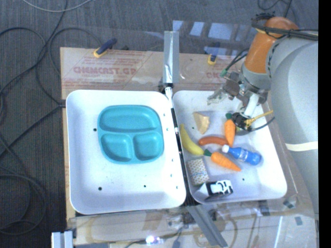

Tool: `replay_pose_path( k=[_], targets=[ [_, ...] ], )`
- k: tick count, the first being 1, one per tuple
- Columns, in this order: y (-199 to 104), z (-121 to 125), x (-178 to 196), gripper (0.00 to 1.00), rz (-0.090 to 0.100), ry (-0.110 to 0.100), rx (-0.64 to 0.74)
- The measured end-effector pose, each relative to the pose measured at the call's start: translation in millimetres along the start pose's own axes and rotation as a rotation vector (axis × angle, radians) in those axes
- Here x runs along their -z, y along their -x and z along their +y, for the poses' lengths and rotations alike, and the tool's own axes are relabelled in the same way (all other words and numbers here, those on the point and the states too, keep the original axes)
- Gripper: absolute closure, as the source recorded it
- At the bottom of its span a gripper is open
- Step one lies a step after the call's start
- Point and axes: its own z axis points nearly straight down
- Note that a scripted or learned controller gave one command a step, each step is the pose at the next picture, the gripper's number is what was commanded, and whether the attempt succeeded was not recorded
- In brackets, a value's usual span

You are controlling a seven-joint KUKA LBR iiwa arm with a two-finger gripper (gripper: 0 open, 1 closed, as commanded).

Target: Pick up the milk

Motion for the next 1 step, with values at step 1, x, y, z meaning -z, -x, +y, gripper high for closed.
replay_pose_path(
  k=[1],
  targets=[
    [3.2,-71.2,-39.8,0.00,0.005,0.006,0.158]
  ],
)
